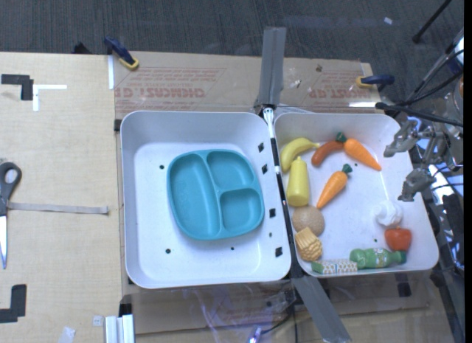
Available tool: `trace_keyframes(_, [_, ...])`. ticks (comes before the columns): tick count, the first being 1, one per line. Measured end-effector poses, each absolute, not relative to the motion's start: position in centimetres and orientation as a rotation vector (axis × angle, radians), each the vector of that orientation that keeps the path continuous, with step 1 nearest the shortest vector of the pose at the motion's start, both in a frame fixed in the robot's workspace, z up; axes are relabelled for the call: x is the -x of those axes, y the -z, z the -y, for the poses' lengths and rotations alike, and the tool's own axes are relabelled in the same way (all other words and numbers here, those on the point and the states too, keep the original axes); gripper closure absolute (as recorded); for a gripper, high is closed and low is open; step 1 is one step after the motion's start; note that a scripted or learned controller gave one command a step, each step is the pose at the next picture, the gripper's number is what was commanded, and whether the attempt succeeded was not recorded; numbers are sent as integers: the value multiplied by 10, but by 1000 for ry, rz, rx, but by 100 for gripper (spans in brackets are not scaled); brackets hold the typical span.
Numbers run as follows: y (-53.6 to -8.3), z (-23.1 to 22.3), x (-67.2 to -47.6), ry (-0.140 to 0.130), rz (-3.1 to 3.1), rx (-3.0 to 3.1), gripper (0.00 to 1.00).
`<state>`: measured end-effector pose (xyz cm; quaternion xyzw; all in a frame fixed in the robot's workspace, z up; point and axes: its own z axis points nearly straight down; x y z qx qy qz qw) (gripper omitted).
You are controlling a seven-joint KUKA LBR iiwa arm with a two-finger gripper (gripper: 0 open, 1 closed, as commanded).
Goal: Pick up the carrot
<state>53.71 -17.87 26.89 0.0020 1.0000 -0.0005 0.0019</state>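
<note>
Carrots [332,187]: I see three by the right bin's [422,225] far edge.
Gripper [410,163]: at its right edge; I cannot tell its state.

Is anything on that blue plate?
Empty: all three sections of the blue plate show bare blue. The food lies in the right bin.

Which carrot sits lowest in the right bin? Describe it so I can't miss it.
Look in the right bin, beside the yellow bottle. The lowest carrot lies alone, slanted, leaves up-right, below the two carrots meeting near the banana.
</note>
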Motion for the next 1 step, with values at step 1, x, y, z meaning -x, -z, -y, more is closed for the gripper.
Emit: trace_keyframes(1, [-109,179,-551,0,-3133,-215,0])
